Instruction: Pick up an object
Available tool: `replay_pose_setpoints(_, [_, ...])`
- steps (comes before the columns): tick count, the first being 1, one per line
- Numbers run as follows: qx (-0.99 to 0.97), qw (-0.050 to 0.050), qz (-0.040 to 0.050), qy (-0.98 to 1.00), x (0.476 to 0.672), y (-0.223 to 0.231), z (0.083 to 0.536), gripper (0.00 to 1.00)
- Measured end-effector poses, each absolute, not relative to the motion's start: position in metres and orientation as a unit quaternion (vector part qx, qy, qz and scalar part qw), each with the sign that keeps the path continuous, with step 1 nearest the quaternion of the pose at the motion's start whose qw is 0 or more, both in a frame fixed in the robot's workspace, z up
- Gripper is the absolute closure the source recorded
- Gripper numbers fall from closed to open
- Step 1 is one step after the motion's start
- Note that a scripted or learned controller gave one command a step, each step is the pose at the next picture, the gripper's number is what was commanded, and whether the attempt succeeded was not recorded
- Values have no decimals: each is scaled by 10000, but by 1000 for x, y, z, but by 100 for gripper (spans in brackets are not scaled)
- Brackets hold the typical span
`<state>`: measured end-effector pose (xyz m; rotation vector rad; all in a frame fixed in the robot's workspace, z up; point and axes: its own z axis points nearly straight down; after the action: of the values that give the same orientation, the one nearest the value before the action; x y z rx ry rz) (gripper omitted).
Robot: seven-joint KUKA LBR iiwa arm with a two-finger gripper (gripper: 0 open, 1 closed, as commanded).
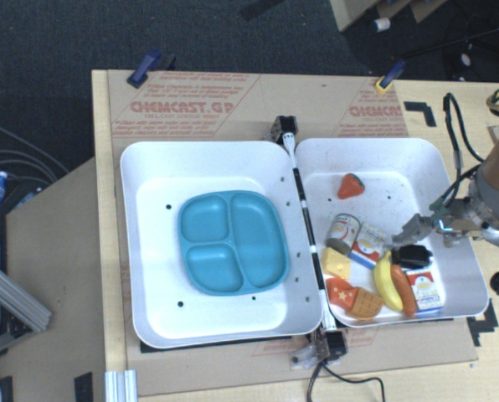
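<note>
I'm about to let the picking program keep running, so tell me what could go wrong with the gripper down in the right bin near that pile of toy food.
The gripper hangs over a tight cluster: banana, hot dog and small carton touch each other, so the grasp could catch two items or slip off. The pile sits against the right bin front wall, so the gripper might hit the rim.

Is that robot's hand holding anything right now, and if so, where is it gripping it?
It cannot be told. The hand hangs low over the right bin, just above the banana and other play food, but no item shows between its fingers.
</note>
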<state>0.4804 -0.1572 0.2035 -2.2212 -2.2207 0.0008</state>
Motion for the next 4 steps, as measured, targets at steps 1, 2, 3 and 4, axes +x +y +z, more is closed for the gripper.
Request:
replay_pose_setpoints(1, [-7070, -91, -37, -7071, 489, -151, 100, 0])
replay_pose_setpoints(2, [-7070, -116, -45, -7071, 566, -135, 94, 0])
replay_pose_setpoints(3, [-7064, -45, -22, -7078, 624, -144, 89, 0])
replay_pose_setpoints(4, [-7060, -74, -20, -7082, 625, -145, 100, 100])
